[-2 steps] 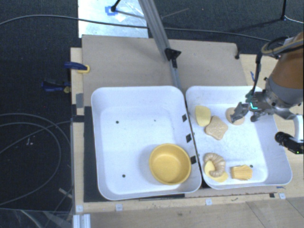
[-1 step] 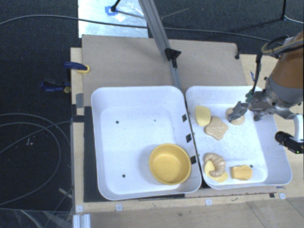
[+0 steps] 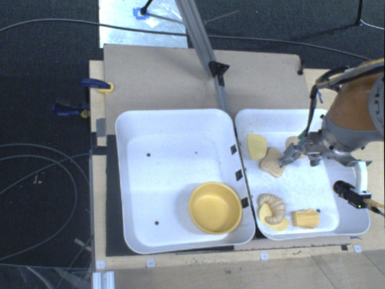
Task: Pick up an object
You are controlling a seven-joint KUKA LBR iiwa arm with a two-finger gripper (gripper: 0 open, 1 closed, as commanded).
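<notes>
In the right bin point(image 3: 349, 224), open metal gripper point(image 3: 299, 154) over a beige wedge point(image 3: 272, 163), ridged croissant point(image 3: 274, 208) nearby

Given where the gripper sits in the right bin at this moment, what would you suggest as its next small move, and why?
Probably a short descent onto the tan wedge-shaped piece. The gripper sits in the right bin at that piece's right edge, and nothing shows between its fingers. The other items, a pale yellow slice, a curled piece and a corn-like piece, lie farther off.
</notes>
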